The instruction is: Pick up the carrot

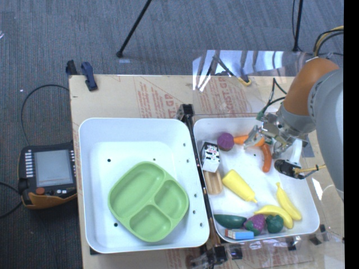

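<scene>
Carrot (242, 140): an orange piece lying in the right bin (312, 206), near that bin's far wall, just right of the purple ball (225, 141) and pointing toward the pincer (262, 141). The pincer hangs low over the right bin's far half, just right of the carrot's end; whether its fingers are spread or closed cannot be told, and nothing is visibly clasped between them. A second orange-red, elongated item (267, 158) lies just beneath the pincer, nearer the bin's middle. The grey arm with its orange band (310, 83) enters from beyond the right bin's right wall.

Other contents of the right bin, placed relative to the carrot: a small black-and-white box (210, 157) below and to the left, beside the bin's left wall; a wooden block (213, 182) below that box; a yellow bottle-like object (239, 185) toward the middle; two bananas (283, 205) toward the near right corner; a dark green vegetable (230, 220), a purple cluster (256, 223), a green lump (274, 223) and a small blue-and-red item (240, 235) along the near wall.

The left bin (95, 144) holds a green divided plate (148, 200). Both bins rest on the counter (140, 94). A handheld control pendant (49, 174) lies on the floor left of the counter.
</scene>
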`<state>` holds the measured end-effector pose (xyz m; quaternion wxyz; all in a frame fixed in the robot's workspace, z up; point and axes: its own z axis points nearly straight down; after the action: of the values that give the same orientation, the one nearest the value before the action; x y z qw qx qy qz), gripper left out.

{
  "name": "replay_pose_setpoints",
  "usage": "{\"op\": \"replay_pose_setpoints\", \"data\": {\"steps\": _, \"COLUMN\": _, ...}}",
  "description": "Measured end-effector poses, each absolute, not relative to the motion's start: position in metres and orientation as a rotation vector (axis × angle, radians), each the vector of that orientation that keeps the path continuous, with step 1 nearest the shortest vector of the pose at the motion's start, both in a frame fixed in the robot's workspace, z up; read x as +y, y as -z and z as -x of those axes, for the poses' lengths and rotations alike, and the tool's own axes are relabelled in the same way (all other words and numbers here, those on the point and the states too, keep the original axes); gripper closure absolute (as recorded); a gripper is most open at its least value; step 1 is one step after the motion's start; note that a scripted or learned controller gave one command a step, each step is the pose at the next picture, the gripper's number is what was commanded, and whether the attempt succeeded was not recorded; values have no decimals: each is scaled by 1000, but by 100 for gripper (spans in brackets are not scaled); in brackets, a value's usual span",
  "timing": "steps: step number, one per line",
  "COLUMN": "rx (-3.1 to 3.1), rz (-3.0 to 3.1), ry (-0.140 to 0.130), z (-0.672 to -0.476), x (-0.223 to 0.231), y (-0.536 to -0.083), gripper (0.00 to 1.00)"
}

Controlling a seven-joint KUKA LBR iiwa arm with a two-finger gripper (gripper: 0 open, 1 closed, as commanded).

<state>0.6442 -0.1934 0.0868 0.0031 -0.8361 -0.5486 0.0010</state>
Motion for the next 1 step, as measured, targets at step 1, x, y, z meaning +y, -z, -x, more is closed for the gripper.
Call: {"op": "replay_pose_setpoints", "data": {"steps": 1, "rx": -1351, "rz": 2823, "ry": -15, "z": -642, "x": -187, "y": -86, "gripper": 0}}
